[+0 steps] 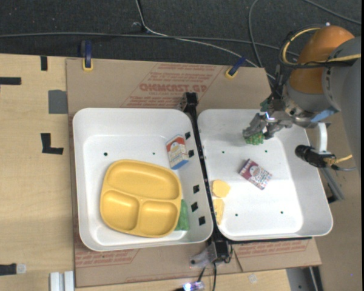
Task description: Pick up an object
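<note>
Small green object (255, 139) sat in the right bin's (303, 220) far corner, right under the gripper (257, 131), touching it by the look, dark green, lumpy, too small to identify. Couldn't tell if the gripper had closed on it. Red-and-white packet (255, 174) lay mid-bin, well apart. Yellow divided tray (141, 197) filled most of the left bin (85, 180).

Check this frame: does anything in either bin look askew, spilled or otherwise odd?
Nothing is spilled or damaged. Small oddities: the small carton leans against the left bin's right wall, a green item sits wedged between the yellow divided plate and that wall, and a yellow piece rests against the right bin's left edge.
</note>
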Robot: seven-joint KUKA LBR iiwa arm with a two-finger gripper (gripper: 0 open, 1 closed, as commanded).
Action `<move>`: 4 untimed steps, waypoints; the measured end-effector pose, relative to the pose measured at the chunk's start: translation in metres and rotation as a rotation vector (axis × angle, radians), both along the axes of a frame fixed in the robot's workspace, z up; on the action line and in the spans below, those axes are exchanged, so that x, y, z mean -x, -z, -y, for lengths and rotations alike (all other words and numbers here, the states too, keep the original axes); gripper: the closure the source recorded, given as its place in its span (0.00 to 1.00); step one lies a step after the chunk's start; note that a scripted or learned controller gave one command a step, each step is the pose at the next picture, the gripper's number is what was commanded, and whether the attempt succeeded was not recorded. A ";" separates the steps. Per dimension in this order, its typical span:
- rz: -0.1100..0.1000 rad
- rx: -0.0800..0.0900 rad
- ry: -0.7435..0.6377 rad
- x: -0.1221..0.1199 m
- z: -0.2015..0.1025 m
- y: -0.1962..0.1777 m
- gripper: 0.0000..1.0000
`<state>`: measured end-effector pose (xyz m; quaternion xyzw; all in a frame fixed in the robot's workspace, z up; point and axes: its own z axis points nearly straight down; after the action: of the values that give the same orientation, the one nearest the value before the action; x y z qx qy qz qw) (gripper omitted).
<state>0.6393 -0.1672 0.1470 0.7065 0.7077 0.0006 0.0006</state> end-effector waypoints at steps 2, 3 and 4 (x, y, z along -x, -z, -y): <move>-0.002 0.000 0.001 -0.004 -0.001 -0.082 1.00; -0.003 -0.001 -0.003 0.010 -0.055 -0.091 1.00; -0.005 0.000 -0.002 0.035 -0.109 -0.093 1.00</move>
<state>0.6044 -0.0586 0.2396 0.7059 0.7083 -0.0010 -0.0014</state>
